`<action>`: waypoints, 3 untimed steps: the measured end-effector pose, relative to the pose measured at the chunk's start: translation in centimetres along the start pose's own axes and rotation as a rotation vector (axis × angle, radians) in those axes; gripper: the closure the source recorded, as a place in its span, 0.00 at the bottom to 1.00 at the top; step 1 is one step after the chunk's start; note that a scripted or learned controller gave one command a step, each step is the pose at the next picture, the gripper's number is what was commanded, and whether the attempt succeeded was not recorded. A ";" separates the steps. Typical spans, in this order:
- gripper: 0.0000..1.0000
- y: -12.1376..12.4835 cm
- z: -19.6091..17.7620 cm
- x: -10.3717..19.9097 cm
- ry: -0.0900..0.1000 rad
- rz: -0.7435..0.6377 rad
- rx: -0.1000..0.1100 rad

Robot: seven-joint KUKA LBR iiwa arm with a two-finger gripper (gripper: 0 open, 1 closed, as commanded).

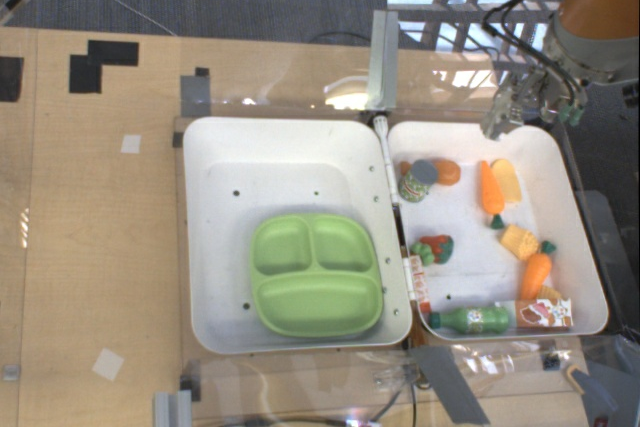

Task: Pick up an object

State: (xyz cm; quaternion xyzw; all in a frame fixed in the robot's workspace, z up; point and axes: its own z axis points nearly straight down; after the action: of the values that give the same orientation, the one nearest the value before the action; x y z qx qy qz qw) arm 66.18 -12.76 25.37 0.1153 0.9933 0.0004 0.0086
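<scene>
Arm over the top right corner of the right bin (pixel 575 215), toys lying below it.

The gripper (pixel 512 115) hangs at the upper right of the frame, just over the right bin's far rim, with cables blurring it; I cannot tell how it is set, and nothing shows in its grasp. The arm's orange band is cut off by the frame's top right corner. In the right bin lie a carrot (pixel 490 189) touching a pale yellow piece (pixel 508 181), a second carrot (pixel 536 272) lower right, a green bottle (pixel 474 319) along the near wall beside a small carton (pixel 546 313), a red and green item (pixel 433 249), and a clump at the upper left too small to name. The left bin (pixel 215 215) holds a green divided plate (pixel 316 273).
</scene>
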 end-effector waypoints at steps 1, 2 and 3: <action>0.00 -0.2 0.5 0.2 0.009 0.002 0.001; 0.00 -3.0 15.4 0.5 0.006 0.408 0.003; 0.00 -3.7 16.6 2.5 0.008 0.493 0.003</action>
State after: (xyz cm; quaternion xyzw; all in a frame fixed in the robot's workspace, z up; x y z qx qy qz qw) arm 63.22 -15.84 8.73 0.3542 0.9352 0.0014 0.0044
